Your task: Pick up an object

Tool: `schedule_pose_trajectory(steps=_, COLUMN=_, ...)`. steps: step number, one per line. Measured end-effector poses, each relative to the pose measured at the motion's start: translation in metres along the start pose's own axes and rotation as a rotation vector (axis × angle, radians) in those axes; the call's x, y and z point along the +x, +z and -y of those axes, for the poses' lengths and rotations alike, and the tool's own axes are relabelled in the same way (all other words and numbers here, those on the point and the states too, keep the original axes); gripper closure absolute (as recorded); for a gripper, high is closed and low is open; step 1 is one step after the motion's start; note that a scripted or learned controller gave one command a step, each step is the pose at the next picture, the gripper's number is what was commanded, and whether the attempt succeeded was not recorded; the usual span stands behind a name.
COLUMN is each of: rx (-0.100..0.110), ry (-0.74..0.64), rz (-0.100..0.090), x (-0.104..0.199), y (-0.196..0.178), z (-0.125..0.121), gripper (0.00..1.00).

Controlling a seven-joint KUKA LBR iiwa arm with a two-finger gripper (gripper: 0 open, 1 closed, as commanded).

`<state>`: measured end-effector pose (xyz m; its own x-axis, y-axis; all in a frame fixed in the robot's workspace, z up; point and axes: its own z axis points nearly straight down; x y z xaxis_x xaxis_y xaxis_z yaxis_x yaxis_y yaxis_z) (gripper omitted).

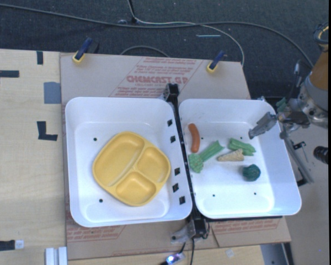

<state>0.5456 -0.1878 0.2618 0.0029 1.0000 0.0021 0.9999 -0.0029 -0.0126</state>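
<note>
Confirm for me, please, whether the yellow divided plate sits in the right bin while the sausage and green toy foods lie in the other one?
Not quite: the camera view shows the yellow divided plate in the left bin; the sausage and green toy foods lie in the right bin.

Premises present as a robotics laboratory or test cell, not a domestic kitchen. A cardboard sheet point(154, 79) is fixed to the bench by two blue-and-yellow clamps point(81, 51). Two white bins point(77, 115) sit side by side on it, joined by black clips. Loose cables point(171, 24) trail across dark carpet behind. Black tape marks point(5, 77) are on the wooden bench top. Bin contents are toy food pieces point(194, 137) and a yellow divided tray point(131, 168).
</note>
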Motion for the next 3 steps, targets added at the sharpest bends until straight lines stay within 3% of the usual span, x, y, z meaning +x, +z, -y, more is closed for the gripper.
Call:
schedule_pose_trajectory(steps=1, rx=-0.011, ry=-0.004, rz=0.002, x=0.001, y=-0.006, z=-0.002, gripper=0.0)
schedule_pose_trajectory(steps=3, rx=-0.007, ry=-0.004, rz=0.002, x=0.002, y=0.104, z=0.0, gripper=0.0)
